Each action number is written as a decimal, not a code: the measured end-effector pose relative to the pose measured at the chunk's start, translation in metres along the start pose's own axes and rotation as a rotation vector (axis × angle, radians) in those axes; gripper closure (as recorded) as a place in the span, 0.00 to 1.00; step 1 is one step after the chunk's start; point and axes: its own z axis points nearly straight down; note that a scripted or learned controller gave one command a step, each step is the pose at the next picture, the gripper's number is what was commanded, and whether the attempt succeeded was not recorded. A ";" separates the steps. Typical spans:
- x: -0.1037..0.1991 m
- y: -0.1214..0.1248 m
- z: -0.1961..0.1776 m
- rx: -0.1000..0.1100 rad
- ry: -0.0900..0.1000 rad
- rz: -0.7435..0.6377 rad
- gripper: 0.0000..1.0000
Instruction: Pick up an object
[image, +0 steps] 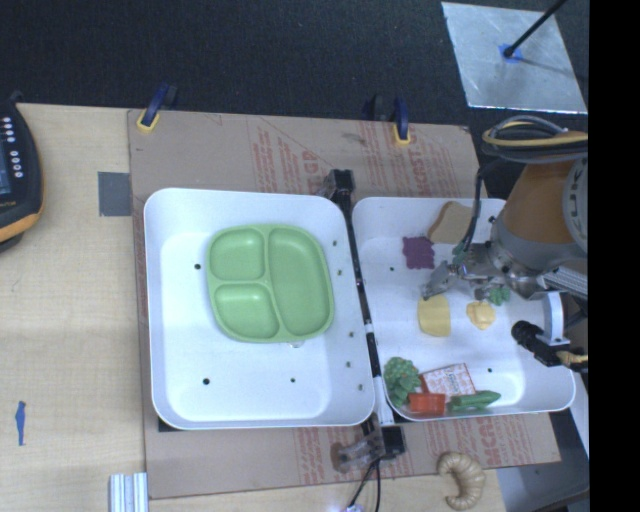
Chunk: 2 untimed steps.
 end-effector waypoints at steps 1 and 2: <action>0.037 0.080 -0.003 -0.014 0.003 -0.009 0.00; 0.001 0.001 -0.001 0.000 0.002 -0.001 0.00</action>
